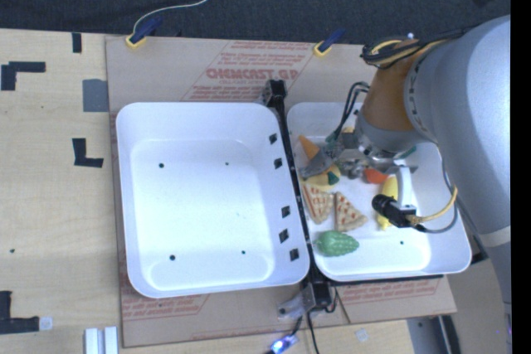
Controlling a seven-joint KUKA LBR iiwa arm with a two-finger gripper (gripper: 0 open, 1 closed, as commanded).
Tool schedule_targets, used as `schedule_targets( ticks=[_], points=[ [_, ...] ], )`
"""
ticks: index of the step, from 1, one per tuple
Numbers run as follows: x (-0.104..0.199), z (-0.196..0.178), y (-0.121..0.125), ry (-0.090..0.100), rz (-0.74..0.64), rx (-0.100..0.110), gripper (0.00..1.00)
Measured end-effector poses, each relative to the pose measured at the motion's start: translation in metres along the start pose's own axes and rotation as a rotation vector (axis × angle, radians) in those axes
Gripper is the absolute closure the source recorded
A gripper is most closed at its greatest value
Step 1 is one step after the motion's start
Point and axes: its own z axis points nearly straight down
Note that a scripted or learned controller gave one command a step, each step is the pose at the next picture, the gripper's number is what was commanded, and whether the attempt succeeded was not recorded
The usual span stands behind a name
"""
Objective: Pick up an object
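White plastic bins are sitting side by side on cardboard (241,75) on the bench (50,178). The arm (465,95) is reaching into the right bin (431,257), its jaws (344,166) lowered among the toys by the bin's left wall; whether they are wide or narrow I cannot tell. Beside them an orange wedge (309,147) is lying, two waffle slices (332,207) just below, and a green piece (336,243) near the front. The left bin (199,195) is lying well apart from the arm.
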Motion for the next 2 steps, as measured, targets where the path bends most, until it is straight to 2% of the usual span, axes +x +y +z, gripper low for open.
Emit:
schedule_targets(
  ticks=[1, 2],
  points=[
    [-0.012, -0.008, 0.068, 0.002, -0.004, -0.005, 0.0],
    [0.003, -0.004, 0.022, 0.003, -0.001, 0.005, 0.0]
  ],
)
